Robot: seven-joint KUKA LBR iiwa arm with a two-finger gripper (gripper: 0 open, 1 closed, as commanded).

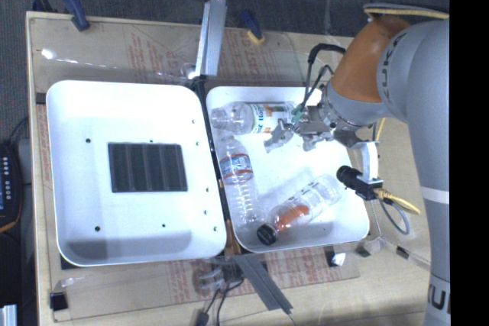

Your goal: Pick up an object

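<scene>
We find the gripper (284,130) low over the far end of the right bin (348,221), at the cap end of a bottle (248,118) lying on its side along the far wall. We cannot tell how the tool is set, nor whether anything is in it.

Risks, in our judgement:
- The bottle is round, clear and prone; it may roll or squirt sideways under a closing grip.
- It lies near the far wall, leaving little room on that side.
- A second bottle (238,179) lies along the divider and a third (302,208), with orange contents, lies diagonally at the near end; a shoved bottle could strike them.

Surface: smooth white plastic, offering little friction. The left bin (76,118) carries a dark grille (147,167). Both sit on a wooden bench (114,38) over dark carpet.
</scene>
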